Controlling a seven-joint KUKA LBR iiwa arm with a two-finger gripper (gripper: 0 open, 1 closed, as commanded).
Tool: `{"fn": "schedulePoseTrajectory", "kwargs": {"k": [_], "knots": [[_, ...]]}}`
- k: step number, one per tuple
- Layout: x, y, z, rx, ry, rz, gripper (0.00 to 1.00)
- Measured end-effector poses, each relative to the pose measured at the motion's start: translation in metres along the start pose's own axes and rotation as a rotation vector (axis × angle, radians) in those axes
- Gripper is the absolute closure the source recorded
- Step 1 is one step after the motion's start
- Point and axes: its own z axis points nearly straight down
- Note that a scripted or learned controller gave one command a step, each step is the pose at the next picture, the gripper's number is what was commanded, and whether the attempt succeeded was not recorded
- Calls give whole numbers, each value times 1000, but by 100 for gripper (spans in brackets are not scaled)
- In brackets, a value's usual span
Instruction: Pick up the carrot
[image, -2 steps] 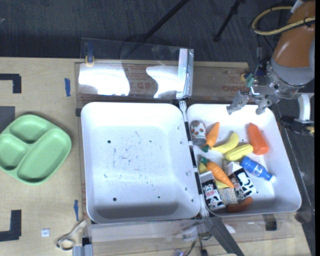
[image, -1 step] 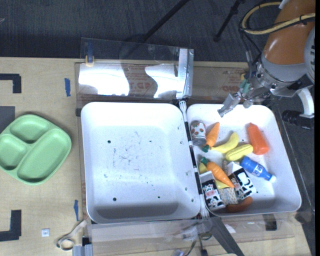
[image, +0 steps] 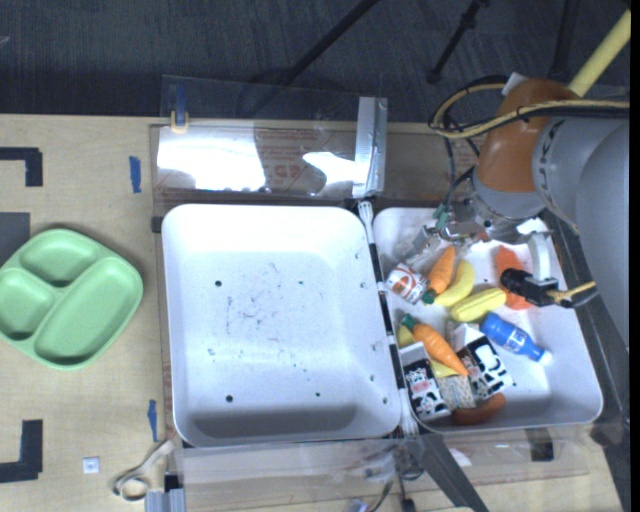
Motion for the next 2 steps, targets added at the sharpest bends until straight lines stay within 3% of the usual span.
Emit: {"fn": "schedulePoseTrajectory", "kwargs": {"k": [1,2], "knots": [[2,-29,4,2,2,11,0],[2,-29,4,2,2,11,0]]}}
